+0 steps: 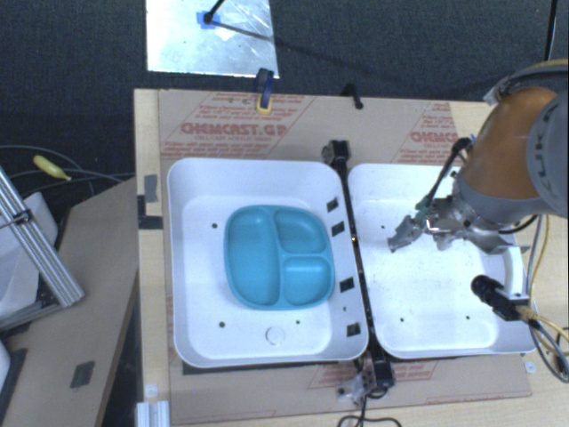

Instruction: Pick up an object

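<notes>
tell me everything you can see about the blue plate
The blue plate is a light blue, smooth, plastic-looking divided dish with rounded corners and three compartments: one large section on its left, two smaller ones on its right. It lies flat and upright, slightly rotated, on the floor of the left bin, roughly centred. All three compartments look bare. Only the bin floor touches it; the end effector is over the right bin, well apart.

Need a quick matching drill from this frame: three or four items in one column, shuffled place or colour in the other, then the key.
Items:
1. blue divided plastic plate
2. two-finger gripper
3. orange band on the arm
4. silver foil sheet

Matches:
A. beyond the bench, top of view
B. over the right white bin
C. in the left white bin
D. above the wrist, at the right edge

Pairs: 1-C, 2-B, 3-D, 4-A
</notes>
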Available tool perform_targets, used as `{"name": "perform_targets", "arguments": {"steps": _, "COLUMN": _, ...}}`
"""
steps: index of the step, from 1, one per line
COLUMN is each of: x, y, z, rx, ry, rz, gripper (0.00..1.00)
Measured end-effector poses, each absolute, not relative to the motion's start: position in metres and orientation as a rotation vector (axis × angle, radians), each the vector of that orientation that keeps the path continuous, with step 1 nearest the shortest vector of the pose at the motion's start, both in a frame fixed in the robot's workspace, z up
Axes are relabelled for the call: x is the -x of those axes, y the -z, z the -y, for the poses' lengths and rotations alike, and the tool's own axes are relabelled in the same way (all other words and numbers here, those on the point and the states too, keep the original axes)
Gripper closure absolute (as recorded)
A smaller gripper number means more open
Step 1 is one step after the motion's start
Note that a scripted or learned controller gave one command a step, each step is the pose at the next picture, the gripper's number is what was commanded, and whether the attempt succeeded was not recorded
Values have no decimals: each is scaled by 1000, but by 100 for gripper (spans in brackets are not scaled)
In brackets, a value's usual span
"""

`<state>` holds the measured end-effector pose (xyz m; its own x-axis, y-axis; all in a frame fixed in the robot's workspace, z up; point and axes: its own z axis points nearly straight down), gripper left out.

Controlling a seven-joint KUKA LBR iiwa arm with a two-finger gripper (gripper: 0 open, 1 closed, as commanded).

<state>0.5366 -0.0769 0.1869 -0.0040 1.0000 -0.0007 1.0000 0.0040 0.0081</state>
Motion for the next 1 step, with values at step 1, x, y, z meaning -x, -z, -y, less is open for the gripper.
{"name": "perform_targets", "arguments": {"steps": 1, "x": -537, "y": -82, "z": 117, "rx": -2221, "ry": -1, "rz": -2217, "gripper": 0}}
